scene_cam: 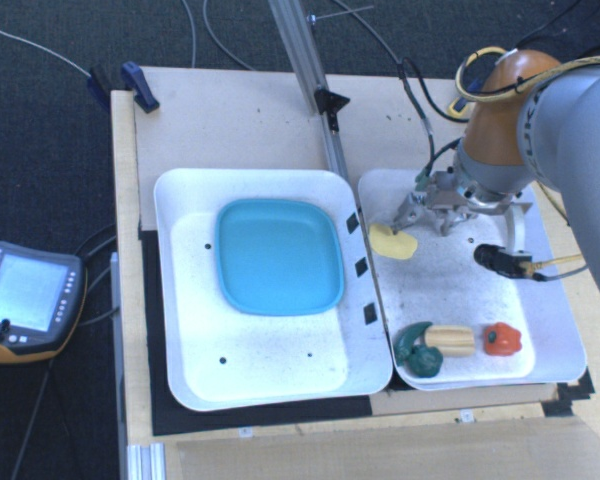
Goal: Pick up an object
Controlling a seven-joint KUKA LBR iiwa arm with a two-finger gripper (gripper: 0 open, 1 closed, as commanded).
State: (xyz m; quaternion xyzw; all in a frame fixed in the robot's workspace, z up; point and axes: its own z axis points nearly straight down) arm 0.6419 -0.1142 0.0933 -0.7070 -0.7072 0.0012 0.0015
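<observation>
At upper right the arm's (540, 118) bulk is cut off by the frame edge, and its wrist hides much of the gripper (425, 213). The gripper sits low over the right bin (555, 298), just above a pale yellow object (394, 242). Whether it is apart or closed, I cannot tell. A green piece (418, 349), a tan block (450, 340) and a red-orange piece (501, 339) lie along that bin's lower edge. The left bin (180, 268) holds a blue plate (280, 256).

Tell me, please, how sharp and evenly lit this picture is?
Camera view: soft, even light, faint shadows; slight glare on the blue plate and white bins; small toys such as the yellow piece look soft; the gripper area is blurry.
</observation>
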